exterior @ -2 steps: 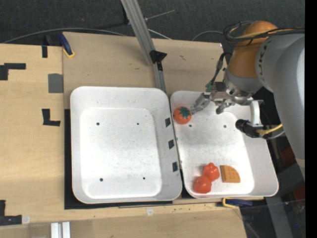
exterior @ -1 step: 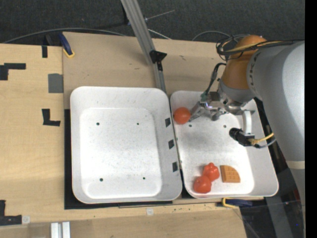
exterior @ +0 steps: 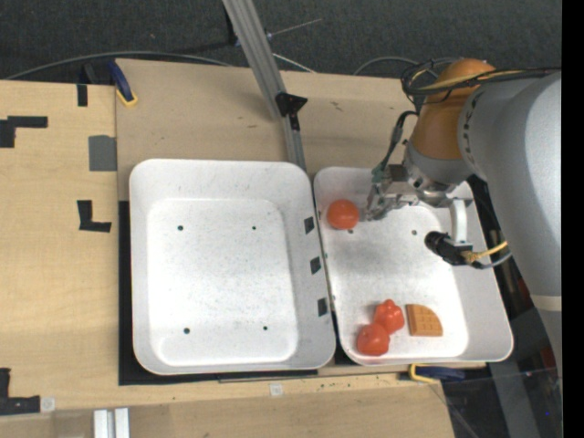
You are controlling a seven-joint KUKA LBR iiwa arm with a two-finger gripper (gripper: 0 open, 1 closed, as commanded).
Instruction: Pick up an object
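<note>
An orange-red ball point(exterior: 343, 214) lies near the far left corner of the right bin point(exterior: 456, 336). My gripper point(exterior: 376, 207) hangs just to the ball's right, pointing down into the bin, with the grey arm and its orange band behind it. At the bin's near end sit a red pepper-shaped piece point(exterior: 389, 315), a red round piece point(exterior: 372, 339) and a tan waffle-like wedge point(exterior: 423, 320). Nothing shows between the fingers.
The left bin point(exterior: 219, 258) lies beside the right one, joined by small black clips. A slanted metal pole point(exterior: 265, 62) rises behind the bins. A black cable connector point(exterior: 447, 247) hangs off the arm over the right bin.
</note>
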